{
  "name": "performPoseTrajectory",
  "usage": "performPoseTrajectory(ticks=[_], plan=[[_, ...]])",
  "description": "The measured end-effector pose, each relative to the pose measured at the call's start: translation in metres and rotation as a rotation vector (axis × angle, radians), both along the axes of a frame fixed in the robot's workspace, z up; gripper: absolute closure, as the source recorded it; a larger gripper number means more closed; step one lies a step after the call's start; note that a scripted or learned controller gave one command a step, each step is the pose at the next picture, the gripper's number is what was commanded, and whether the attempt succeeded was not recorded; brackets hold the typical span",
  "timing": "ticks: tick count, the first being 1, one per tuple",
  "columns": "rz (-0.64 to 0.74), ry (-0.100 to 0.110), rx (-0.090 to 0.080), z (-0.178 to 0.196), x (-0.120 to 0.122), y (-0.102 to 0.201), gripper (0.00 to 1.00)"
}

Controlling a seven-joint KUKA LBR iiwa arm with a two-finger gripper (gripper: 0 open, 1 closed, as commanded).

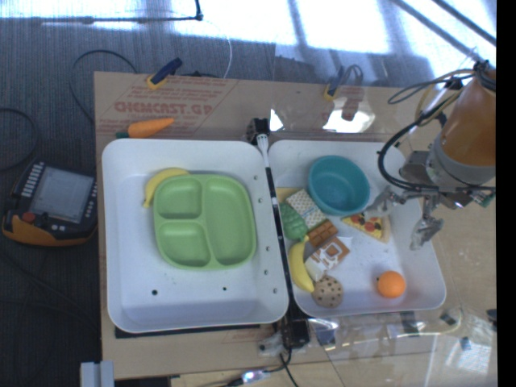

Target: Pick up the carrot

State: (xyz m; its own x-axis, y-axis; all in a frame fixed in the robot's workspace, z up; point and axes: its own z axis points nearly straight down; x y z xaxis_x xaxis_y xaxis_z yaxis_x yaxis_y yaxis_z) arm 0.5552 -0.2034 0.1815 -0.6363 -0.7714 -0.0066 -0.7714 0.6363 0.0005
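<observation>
Carrot (pixel 151 126) lies on the bench board outside both bins, far left of the pincer (pixel 411 216) and beyond the left bin (pixel 117 240). The pincer hangs spread and holding nothing over the right bin (pixel 427 285), beside the pizza slice (pixel 368 225), so a long traverse is judged necessary.

The bench (pixel 201 95) was a brown board with red lettering. Two white bins rested on it side by side, the left bin (pixel 121 297) touching the right bin (pixel 419 293). The carrot (pixel 149 126) lay directly on the bench, just beyond the left bin's far rim.
</observation>
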Motion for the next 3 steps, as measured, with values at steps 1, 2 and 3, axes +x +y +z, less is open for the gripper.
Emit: performPoseTrajectory(ticks=[1,2,3], plan=[[-0.01,-0.007,-0.003,-0.084,0.014,-0.016,0.0],[0.491,-0.001,0.005,-0.06,-0.04,-0.014,0.0],[0.543,0.005,0.021,-0.092,0.056,-0.005,0.0]])
